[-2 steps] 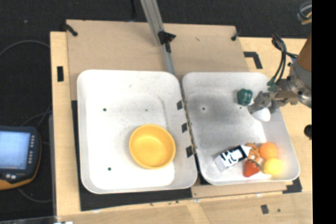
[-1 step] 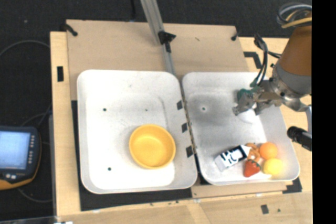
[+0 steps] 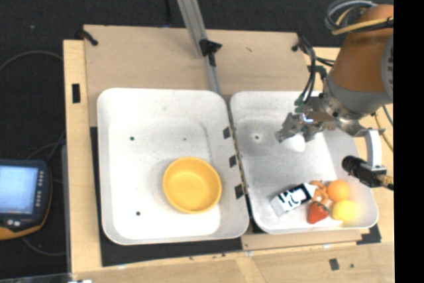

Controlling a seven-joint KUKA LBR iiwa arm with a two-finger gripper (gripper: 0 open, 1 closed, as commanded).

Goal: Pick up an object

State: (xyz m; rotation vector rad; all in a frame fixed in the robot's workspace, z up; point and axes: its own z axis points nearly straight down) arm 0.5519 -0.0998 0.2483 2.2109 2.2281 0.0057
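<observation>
Yellow bowl (image 3: 192,183) sits far left of the gripper (image 3: 296,132). Fruit (image 3: 336,201) and a small box (image 3: 292,198) lie below it in the right bin (image 3: 265,116), the box tilted.

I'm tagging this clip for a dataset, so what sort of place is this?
Probably a robotics lab bench set up for grasping trials: two shallow white plastic bins side by side on a bare wooden board, a grey-and-orange robot arm reaching in, and a handheld control pendant beside it.
</observation>
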